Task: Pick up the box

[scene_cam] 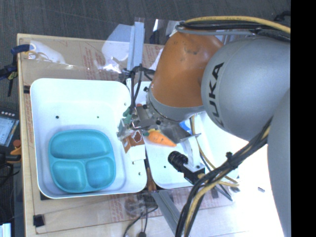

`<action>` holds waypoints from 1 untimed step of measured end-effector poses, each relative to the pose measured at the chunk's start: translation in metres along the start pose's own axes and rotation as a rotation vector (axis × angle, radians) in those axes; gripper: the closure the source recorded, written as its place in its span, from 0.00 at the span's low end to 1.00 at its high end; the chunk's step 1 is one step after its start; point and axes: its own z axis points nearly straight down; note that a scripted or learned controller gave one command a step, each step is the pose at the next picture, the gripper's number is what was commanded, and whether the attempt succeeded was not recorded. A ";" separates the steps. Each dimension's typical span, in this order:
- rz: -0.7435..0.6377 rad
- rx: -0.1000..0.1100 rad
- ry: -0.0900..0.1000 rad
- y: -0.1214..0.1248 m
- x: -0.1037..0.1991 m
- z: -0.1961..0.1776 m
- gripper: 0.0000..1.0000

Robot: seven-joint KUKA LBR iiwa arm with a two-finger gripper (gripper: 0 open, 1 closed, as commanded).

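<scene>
The arm (222,78) reaches over the right bin (163,174), its gripper (132,127) low at the wall between the two bins. Whether it is released or clenched cannot be told. A small brown box (133,141) sits just under it, beside a carrot (161,138). The left bin (64,98) holds a teal tray (81,159).

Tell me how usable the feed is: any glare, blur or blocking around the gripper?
Camera view: evenly lit and sharp; the left bin and teal tray read clearly. The arm blocks most of the right bin. The gripper is small, cluttered and in shadow, next to a carrot.
</scene>
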 end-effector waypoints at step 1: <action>-0.491 -0.004 -0.002 0.044 0.026 -0.113 1.00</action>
